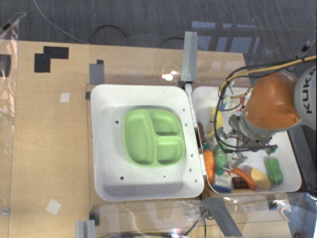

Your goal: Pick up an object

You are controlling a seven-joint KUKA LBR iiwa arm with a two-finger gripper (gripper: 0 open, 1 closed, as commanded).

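Arm (277, 100) reaches in over right bin (292, 182); orange band sits above the cluttered lower half. Gripper (237, 155) points down among the toys; its state cannot be told from this angle. Nothing visibly held. Items in right bin: carrot (209, 163) against the left wall, green cucumber-like piece (274, 171) to the right, red sausage-shaped piece (243, 176), pale yellow piece (261, 178). Left bin (104, 133) holds a green divided plate (153, 137), centred.

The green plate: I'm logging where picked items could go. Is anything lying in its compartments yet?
Empty. The green plate lies in the left bin with all three compartments showing bare green.
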